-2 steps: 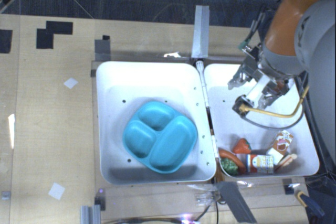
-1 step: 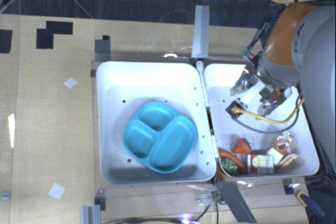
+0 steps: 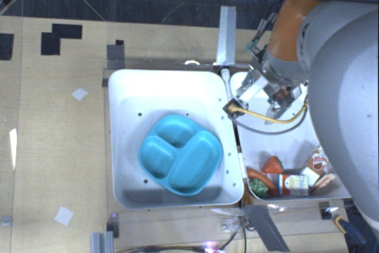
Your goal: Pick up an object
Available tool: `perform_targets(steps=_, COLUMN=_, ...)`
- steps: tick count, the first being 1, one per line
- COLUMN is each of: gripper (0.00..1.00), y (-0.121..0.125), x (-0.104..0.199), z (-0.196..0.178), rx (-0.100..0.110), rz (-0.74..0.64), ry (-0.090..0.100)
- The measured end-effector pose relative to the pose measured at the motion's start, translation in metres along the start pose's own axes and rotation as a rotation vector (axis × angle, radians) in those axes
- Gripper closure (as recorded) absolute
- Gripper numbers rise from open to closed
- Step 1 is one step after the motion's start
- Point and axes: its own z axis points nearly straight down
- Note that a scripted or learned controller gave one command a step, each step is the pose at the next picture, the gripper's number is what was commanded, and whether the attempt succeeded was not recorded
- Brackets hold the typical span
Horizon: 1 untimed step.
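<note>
A blue divided plate lies in the white left bin; orange band above the wrist.

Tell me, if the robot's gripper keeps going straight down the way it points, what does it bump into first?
Probably the bare white floor of the right bin, near its upper end. The gripper hangs there, apart from the pile of small items at the near end. Depth is hard to judge from above.
</note>
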Motion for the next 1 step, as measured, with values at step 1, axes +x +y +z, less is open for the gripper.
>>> perform_targets(steps=1, gripper=0.0, y=-0.0433, x=-0.0611, z=0.0449, rx=0.002, rz=0.075, ry=-0.001)
